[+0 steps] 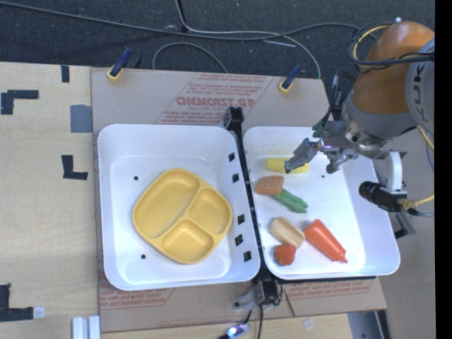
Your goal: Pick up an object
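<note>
Hovering with gripper point(316, 157) spread wide over the yellow toy point(286, 165) in the right bin point(367, 224), nothing grasped yet

Robotics lab bench, staged for testing. Two shallow white bins point(111, 210) butted together on a printed cardboard sheet point(212, 97), the sheet held by yellow-and-blue clamps point(119, 64) at 11 and 1 o'clock. Black cables point(233, 30) trail over dark carpet along 12. Black tape marks point(70, 167) on the wooden top at 9. Grey-and-orange industrial arm point(388, 76) at 2 o'clock. Plastic toy food point(325, 240) at 5 in place of real produce
</note>
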Tool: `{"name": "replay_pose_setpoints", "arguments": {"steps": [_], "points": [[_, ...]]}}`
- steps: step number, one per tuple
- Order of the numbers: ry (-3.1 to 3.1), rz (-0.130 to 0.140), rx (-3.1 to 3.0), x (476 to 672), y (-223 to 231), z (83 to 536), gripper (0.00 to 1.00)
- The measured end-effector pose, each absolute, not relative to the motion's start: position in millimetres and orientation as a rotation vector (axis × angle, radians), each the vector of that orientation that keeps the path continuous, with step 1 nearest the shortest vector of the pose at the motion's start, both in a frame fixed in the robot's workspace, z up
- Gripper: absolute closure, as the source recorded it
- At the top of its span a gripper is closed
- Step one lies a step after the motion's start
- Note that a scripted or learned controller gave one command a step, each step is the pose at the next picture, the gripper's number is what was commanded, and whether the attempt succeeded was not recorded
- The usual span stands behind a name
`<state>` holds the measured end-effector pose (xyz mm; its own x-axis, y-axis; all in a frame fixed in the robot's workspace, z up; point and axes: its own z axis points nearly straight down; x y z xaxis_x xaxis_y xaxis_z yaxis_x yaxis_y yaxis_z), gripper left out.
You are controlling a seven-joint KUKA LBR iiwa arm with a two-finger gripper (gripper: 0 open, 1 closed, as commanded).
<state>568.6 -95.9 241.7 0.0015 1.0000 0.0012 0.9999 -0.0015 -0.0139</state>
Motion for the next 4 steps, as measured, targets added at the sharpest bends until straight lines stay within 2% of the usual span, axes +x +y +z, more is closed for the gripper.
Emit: {"name": "replay_pose_setpoints", "arguments": {"steps": [1,2,3,4], "points": [[-2.222,0.002,-2.219,571.0,-95.7,248.2,0.0],[-2.219,0.007,-2.219,567.5,-100.8,202.6,0.0],[-2.217,0.01,-2.216,561.0,-99.0,138.2,0.0],[-2.221,0.005,-2.219,560.0,-98.5,84.4,0.0]]}}
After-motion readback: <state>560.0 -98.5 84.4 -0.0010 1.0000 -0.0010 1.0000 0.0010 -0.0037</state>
